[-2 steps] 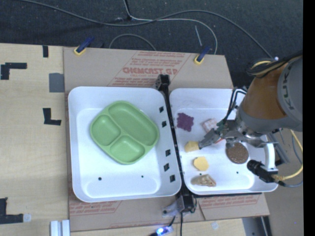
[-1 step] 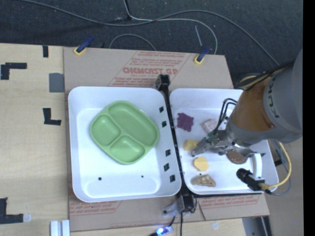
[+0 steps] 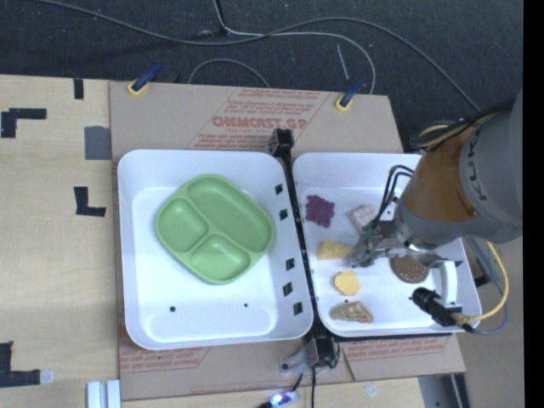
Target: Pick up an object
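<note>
My gripper (image 3: 366,251) hangs low over the middle of the right bin (image 3: 333,166), its dark fingers pointing left and down. Just left of the fingertips lies a pale yellow wedge (image 3: 332,250). A round yellow piece (image 3: 346,283) sits below it, and a tan bread-like piece (image 3: 352,313) lies near the bin's front wall. A purple piece (image 3: 320,210) rests at the back left of the bin. A pinkish block (image 3: 361,217) lies just above the gripper, and a brown round piece (image 3: 409,269) peeks out under the wrist. Nothing shows between the fingers.
The left bin (image 3: 136,228) holds a green divided plate (image 3: 214,227). A black divider (image 3: 294,228) with clips runs between the bins. The grey arm with its orange band (image 3: 442,185) covers the right bin's right side. Cables trail at the front right.
</note>
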